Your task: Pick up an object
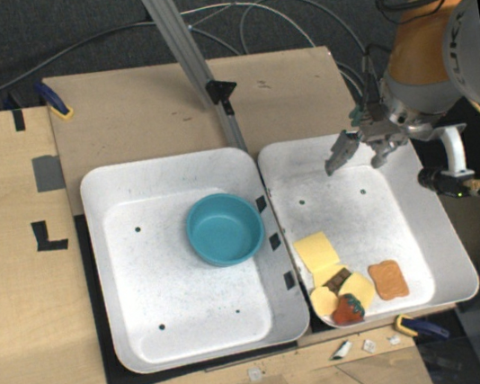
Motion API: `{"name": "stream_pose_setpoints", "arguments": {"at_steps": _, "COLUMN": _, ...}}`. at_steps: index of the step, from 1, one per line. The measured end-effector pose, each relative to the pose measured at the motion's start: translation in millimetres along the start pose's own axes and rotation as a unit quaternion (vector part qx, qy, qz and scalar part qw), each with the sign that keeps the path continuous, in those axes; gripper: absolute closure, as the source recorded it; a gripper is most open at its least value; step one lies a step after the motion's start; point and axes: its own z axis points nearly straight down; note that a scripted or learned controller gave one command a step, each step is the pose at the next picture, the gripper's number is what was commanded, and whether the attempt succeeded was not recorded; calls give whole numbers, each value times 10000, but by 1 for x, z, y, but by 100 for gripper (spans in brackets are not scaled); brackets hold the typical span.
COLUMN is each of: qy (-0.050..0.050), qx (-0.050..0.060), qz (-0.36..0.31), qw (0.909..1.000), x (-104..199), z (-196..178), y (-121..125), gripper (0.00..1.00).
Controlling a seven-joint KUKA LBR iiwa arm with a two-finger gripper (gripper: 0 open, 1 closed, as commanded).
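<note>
Above the right bin's (428, 228) far end, the gripper (363, 155) hangs with jaws spread, holding nothing. Candidate objects cluster at the near edge: yellow block (316, 251), orange sponge (388, 279). Tight crowding risks a deflected, failed grasp.

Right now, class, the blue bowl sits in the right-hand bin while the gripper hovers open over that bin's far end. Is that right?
Not quite. The camera view shows the blue bowl in the left bin, not the right bin. The rest stands: the gripper hovers over the right bin's far end, jaws apart.
</note>
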Motion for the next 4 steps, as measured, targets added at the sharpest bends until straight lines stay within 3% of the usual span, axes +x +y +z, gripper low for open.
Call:
{"name": "stream_pose_setpoints", "arguments": {"at_steps": 1, "qy": 0, "qx": 0, "qz": 0, "qw": 10000, "x": 0, "z": 0, "y": 0, "gripper": 0}}
{"name": "stream_pose_setpoints", "arguments": {"at_steps": 3, "qy": -7, "qx": 26, "qz": 2, "qw": 10000, "x": 1, "z": 98, "y": -15, "gripper": 0}}
{"name": "stream_pose_setpoints", "arguments": {"at_steps": 4, "qy": -11, "qx": 4, "qz": -2, "qw": 10000, "x": 2, "z": 120, "y": -15, "gripper": 0}}
